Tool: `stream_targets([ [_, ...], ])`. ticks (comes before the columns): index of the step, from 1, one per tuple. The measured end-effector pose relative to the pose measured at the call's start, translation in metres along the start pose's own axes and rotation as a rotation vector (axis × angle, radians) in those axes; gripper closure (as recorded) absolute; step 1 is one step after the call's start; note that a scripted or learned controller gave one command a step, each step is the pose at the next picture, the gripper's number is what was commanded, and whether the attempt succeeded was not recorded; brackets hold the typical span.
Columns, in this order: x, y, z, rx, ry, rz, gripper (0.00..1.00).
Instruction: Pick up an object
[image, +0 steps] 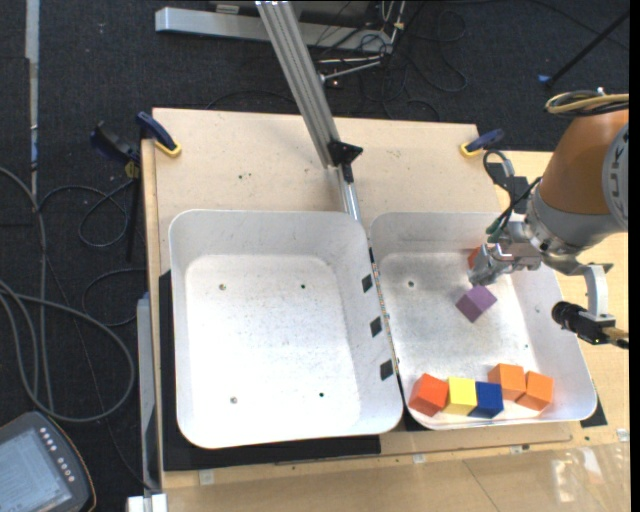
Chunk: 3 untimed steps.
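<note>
My gripper (489, 270) hangs over the back half of the right bin (560, 300), under the grey wrist and orange band. A purple block (477, 302) sits tilted just below and in front of it, very close to its tip; I cannot tell whether the two touch. A small red-orange block (472, 257) peeks out on the gripper's left side, partly hidden by it. Along the bin's front wall lie an orange block (430, 393), a yellow block (462, 393), a blue block (489, 399) and two more orange blocks (510, 379) (539, 389).
The left bin (190, 300) lies beside the right one, with a row of black clips (376, 325) along the shared edge. A slanted metal rod (305, 85) comes down from the back to the bins' junction. Clamps (158, 133) hold the board's far corners.
</note>
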<state>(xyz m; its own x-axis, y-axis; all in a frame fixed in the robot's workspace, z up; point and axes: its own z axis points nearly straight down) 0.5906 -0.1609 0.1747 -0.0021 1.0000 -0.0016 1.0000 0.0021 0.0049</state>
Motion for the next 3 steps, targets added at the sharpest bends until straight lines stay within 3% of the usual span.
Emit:
stream_targets([
  [2,0.005,0.003,-0.078,-0.001,0.000,-0.001,1.00],
  [3,0.062,0.002,-0.069,0.006,0.004,-0.006,1.00],
])
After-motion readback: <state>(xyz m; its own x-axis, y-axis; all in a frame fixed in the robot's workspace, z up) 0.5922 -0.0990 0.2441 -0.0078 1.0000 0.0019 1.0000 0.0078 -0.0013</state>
